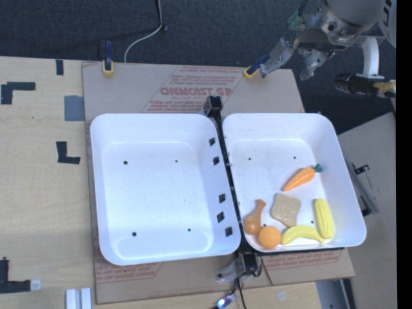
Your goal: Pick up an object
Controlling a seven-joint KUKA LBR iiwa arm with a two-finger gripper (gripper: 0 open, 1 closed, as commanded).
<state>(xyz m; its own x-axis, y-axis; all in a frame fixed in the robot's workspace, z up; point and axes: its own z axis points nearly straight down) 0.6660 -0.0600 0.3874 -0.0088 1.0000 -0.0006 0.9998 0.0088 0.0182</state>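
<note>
Wooden bench (pixel 38 192), dark carpet floor (pixel 212 18)

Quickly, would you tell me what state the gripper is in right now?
Gripper: jaws open, holding nothing, raised beyond the far edge of the right bin.

- The brown cardboard sheet (pixel 187 92) under the bins has red letters, upside down. They look like "CHEMCAST GP".
- Smaller red print is around them, too blurry to read.

carrot (pixel 299 179): orange, green top
corn cob (pixel 324 218): yellow
banana (pixel 301 235): yellow
orange (pixel 269 237): orange
bread slice (pixel 285 208): tan
bins (pixel 154 129): white, black dots
surface (pixel 38 192): pale wood, black marks
</note>
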